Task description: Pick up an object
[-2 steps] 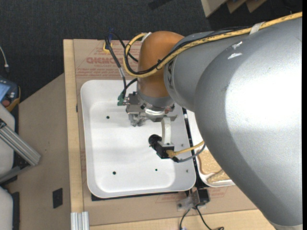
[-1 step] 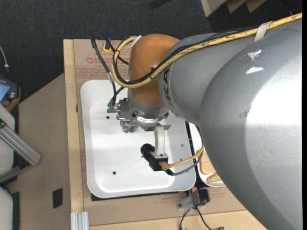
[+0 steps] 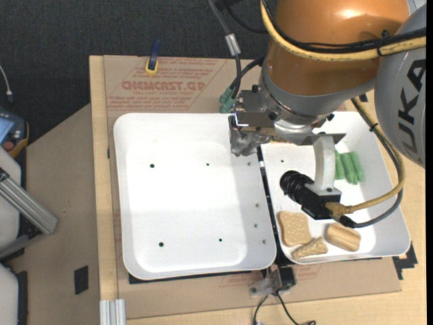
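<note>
The right bin (image 3: 379, 202) holds a green ridged object (image 3: 350, 167) near its far right side. Three tan, bread-like pieces lie at its near edge: a flat slice (image 3: 294, 227), a small wedge (image 3: 310, 249) and a rounded loaf piece (image 3: 342, 237). My gripper (image 3: 241, 141) hangs over the divide between the two bins, at their far end. It is well away from the tan pieces and left of the green object. The arm's orange band and grey wrist hide the far part of the right bin.
The left bin (image 3: 183, 202) lies beside the right one on a brown cardboard sheet (image 3: 169, 80). A small blue and yellow clip (image 3: 153, 58) sits at the cardboard's far edge. Cables hang around the wrist.
</note>
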`<state>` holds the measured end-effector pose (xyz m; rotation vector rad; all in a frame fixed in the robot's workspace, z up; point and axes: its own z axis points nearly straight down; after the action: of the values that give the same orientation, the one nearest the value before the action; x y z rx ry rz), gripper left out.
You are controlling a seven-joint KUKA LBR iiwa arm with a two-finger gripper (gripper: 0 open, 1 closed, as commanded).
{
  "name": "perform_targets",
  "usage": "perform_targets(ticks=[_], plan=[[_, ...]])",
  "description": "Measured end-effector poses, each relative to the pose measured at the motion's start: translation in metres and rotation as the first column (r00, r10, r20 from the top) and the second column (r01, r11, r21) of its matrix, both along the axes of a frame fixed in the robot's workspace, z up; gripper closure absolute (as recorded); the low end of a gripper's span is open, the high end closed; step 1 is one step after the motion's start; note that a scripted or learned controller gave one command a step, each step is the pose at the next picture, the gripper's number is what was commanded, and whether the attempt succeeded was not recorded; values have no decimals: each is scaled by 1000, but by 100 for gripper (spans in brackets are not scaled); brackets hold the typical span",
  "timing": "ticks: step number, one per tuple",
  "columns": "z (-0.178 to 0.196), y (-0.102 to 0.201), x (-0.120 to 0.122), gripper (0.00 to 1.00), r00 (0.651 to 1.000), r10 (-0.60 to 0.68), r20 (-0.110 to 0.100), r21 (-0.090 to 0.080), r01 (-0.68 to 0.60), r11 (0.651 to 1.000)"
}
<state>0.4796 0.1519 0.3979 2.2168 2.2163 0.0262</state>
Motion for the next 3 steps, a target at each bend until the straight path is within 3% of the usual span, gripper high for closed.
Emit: perform_targets(ticks=[1,3], plan=[[-120,31,-2,100,1000,2,-28,-10,-2,1000],[-93,31,0,100,1000,1,-16,-6,-1,1000]])
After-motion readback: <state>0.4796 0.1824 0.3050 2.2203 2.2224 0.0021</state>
